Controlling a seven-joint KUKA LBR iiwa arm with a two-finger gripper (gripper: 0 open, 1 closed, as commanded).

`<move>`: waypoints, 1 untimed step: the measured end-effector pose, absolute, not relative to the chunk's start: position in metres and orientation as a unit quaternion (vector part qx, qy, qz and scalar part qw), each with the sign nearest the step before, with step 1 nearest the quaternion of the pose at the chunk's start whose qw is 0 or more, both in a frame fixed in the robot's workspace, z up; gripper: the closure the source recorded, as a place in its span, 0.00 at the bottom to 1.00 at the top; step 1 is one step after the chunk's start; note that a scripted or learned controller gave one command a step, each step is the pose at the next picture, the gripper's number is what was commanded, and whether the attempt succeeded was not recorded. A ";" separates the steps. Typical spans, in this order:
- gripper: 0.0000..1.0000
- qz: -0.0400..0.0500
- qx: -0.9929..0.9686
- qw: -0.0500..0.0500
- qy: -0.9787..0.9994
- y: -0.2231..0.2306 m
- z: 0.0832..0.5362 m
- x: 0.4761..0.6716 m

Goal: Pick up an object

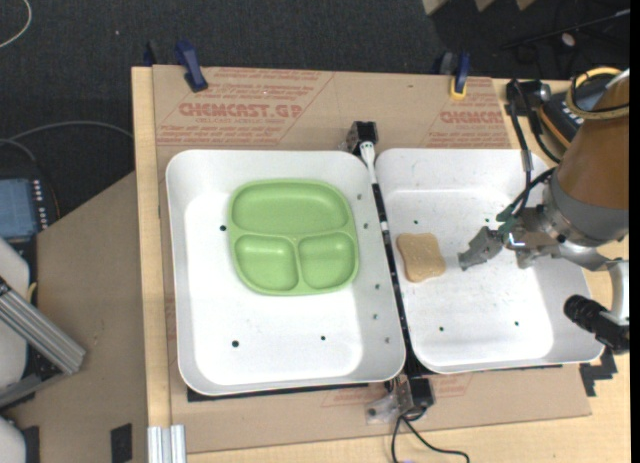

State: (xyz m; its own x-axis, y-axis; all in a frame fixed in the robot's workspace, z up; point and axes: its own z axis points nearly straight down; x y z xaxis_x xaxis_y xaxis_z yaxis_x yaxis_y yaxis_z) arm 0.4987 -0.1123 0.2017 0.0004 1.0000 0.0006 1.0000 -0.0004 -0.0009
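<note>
We see two white bins side by side in the middle of the frame. The left bin (200, 341) holds a green plate (294, 235) with three sections. The right bin (480, 341) holds a small tan slice of bread (420, 256) near its left wall. Just right of the bread hangs the gripper (478, 248). We cannot tell if it is wide or narrow.

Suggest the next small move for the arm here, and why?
Probably shift the gripper toward the left bin until it is over the tan sponge-like block, then lower. The block lies in the right bin near its inner wall, and the gripper sits beside it, apart, with nothing between the fingers. The green divided plate in the left bin looks harder to grasp.
</note>
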 end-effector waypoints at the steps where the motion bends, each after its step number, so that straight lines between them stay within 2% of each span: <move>1: 0.00 -0.005 -0.705 -0.004 -0.710 -0.059 0.315 0.480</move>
